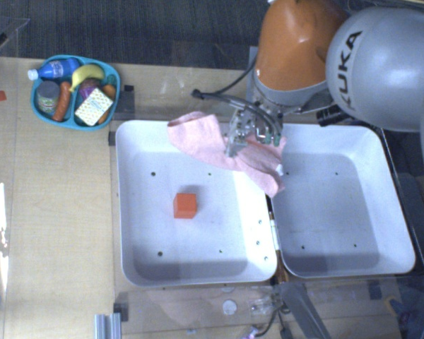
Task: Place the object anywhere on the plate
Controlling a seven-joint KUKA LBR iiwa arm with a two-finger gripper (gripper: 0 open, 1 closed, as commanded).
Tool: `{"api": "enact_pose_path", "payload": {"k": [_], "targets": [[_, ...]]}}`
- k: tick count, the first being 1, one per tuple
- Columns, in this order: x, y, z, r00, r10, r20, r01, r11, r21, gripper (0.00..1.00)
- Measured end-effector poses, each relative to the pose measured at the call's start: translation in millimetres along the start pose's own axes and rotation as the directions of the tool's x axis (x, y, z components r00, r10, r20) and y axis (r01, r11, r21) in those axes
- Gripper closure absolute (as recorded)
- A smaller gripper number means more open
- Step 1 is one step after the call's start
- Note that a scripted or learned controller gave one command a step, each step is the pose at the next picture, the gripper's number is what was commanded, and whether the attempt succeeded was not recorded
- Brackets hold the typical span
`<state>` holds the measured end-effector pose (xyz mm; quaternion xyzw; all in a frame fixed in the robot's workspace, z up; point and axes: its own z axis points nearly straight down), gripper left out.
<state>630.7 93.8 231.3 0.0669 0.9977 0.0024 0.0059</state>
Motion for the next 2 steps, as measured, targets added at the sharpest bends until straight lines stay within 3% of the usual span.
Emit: {"api": "enact_pose_path", "payload": {"k": [1, 2], "targets": [[-13.8, 50.5, 4.8, 0.991, -0.132, -0.001, 0.132, 0.991, -0.001, 1.00], [-14.0, 50.4, 4.2, 0.991, -0.132, 0.000, 0.132, 0.991, -0.001, 0.00]]}}
